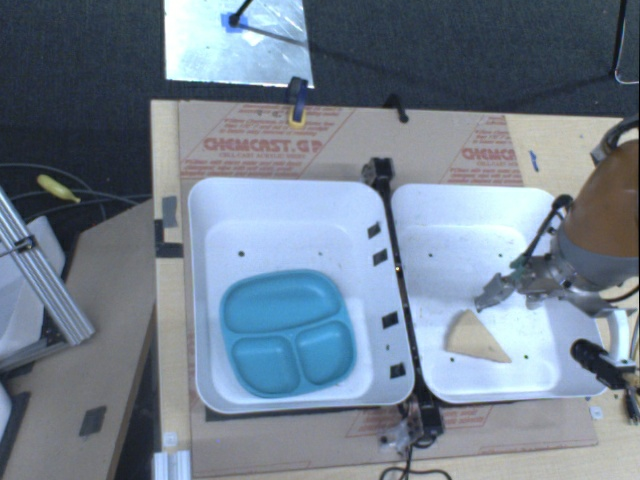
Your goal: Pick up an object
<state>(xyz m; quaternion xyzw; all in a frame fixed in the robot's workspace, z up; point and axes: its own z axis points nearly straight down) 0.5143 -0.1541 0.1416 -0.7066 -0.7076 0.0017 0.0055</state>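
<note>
- Tan wedge [478, 338]: lies flat on the floor of the right bin [440, 218], toward its near wall.
- Gripper [490, 296]: poised just above and beside the wedge; whether its fingers are apart or together cannot be told.
- Blue divided tray [287, 328]: rests in the left bin [260, 208].

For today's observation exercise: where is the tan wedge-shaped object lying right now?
In the camera view, the tan wedge lies on the floor of the right bin, toward its near edge, just below the gripper.
</note>
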